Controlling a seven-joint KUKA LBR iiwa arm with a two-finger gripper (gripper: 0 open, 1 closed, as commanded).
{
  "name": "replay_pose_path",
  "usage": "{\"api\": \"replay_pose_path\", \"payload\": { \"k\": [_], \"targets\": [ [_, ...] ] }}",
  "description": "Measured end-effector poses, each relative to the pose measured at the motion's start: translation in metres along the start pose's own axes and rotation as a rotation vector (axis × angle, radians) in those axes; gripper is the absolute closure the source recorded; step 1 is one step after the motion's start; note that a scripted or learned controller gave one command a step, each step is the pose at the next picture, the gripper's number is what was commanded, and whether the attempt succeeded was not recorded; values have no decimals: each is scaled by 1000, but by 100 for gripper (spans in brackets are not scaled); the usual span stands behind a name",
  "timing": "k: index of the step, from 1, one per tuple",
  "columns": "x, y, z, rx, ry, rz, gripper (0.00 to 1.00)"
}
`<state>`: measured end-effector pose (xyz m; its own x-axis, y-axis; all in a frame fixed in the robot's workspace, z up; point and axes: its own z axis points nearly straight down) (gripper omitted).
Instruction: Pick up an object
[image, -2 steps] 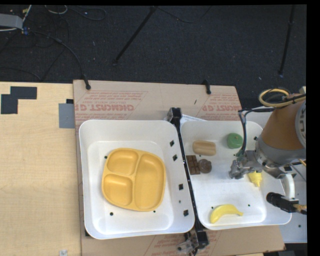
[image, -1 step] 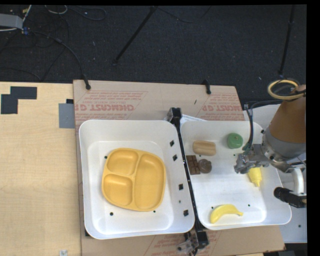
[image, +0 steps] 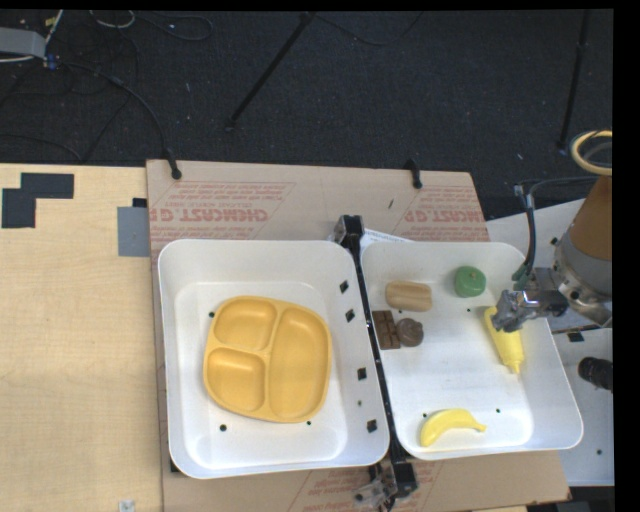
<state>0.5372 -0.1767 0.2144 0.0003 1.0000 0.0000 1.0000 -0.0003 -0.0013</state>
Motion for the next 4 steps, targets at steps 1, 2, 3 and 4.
{"api": "replay_pose_path", "payload": {
  "k": [1, 2, 3, 4],
  "targets": [
    [-1, 1, -51, -2, 0, -2, 100],
    [56, 3, -50, 5, 2, -5, 100],
    [106, 17, -32, 7, 2, -4, 100],
    [163, 22, -16, 8, 1, -4, 100]
  ]
}}
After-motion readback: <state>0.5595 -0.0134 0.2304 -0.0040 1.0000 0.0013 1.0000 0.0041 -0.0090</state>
